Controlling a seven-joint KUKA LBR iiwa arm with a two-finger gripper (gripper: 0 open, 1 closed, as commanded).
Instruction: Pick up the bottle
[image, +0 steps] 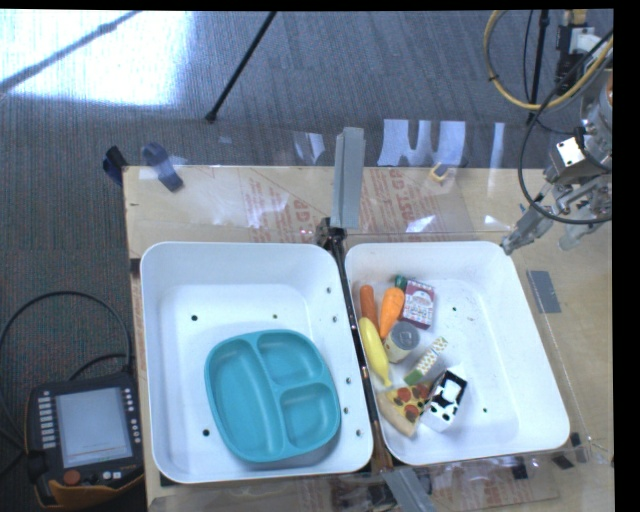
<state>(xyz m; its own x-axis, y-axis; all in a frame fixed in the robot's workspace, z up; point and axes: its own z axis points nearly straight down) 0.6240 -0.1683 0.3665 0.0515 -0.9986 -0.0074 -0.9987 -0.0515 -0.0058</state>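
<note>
Judging the hazards first: sitting in a tight cluster along the left wall of the right bin (520, 330), with hardly a gap to any neighbour. Taking the small grey, round-topped piece as the bottle (403, 340), though too small to name with full confidence. Pressed close to a yellow banana (374, 350) on the side toward the wall, just below a small red box (418, 303), with two carrots (390, 310) toward the far edge and a pizza slice (403, 405) and a cow-patterned carton (445, 398) toward the near edge.

Likely, then, to go wrong in one of three ways: closing on the banana or the box along with the target, pushing the bottle sideways into the pile and rising with nothing, or mistaking a neighbour for it altogether. Possibly prone to rolling or slipping as well, being round and smooth-looking. Little room for a descent on the wall side.

Hanging above the far right corner of the same bin, just outside its rim: the gripper (540, 232), well apart from the bottle, which lies toward the opposite wall and nearer the middle of that wall's length. Cannot tell whether the jaws stand apart or together; too small and tangled with cables to read. Nothing visibly held. Off to the side in the left bin (170, 300), a teal divided plate (270, 395), no obstacle to the approach.
</note>
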